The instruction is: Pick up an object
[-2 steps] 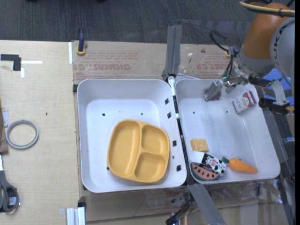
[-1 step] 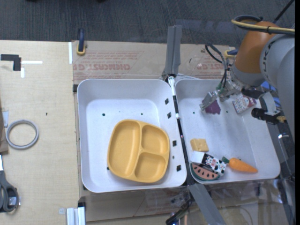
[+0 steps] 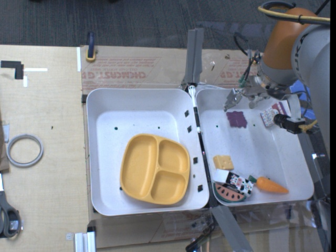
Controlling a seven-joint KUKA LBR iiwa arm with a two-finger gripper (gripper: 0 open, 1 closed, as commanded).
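My gripper (image 3: 241, 100) hovers over the far end of the right bin (image 3: 294, 156), fingers spread open with nothing between them. Just below it a flat purple piece (image 3: 236, 119) lies on the bin floor. At the bin's near end lie a yellow cracker-like square (image 3: 223, 162), a watermelon slice (image 3: 230, 192), a small black-and-white item (image 3: 239, 182) and an orange carrot (image 3: 271, 185). A small white and red packet (image 3: 270, 115) rests by the right wall, under the arm.
A yellow divided plate (image 3: 156, 168) sits in the left bin (image 3: 105, 140). On the wooden bench to the left lie a grey tape ring (image 3: 23, 150) and scissors (image 3: 8, 220). A raised divider (image 3: 195, 125) separates the bins.
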